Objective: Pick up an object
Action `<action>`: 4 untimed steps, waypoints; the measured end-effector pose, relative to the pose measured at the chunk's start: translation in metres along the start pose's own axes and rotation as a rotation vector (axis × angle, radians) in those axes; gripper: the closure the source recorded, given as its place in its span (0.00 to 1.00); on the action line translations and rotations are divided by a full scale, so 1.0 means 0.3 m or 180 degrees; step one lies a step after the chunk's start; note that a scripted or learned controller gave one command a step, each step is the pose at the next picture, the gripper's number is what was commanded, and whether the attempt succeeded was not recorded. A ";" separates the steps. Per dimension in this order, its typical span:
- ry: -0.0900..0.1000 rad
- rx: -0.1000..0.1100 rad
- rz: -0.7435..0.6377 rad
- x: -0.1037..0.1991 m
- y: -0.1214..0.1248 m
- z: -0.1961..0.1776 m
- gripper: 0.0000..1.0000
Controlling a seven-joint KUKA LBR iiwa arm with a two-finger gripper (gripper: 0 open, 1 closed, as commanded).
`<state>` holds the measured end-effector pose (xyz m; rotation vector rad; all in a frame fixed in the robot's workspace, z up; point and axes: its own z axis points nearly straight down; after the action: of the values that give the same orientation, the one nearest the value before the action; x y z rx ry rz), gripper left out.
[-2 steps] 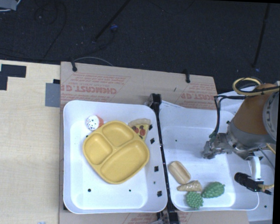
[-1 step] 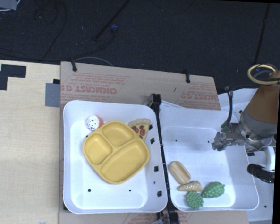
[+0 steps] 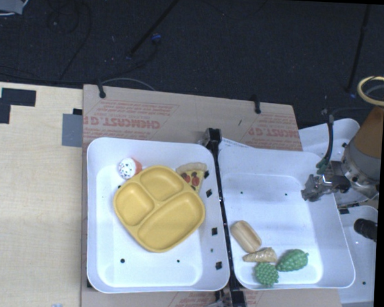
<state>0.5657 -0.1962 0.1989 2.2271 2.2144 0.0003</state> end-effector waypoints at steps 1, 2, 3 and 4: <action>-0.0002 -0.0008 -0.0024 0.001 -0.008 -0.210 1.00; 0.0005 0.0012 -0.0028 0.146 0.004 -0.195 1.00; 0.0009 0.0013 -0.0033 0.306 0.009 -0.204 1.00; 0.0009 0.0017 -0.0030 0.462 -0.033 -0.196 1.00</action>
<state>0.5566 -0.0575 0.2576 2.2206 2.2290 -0.0026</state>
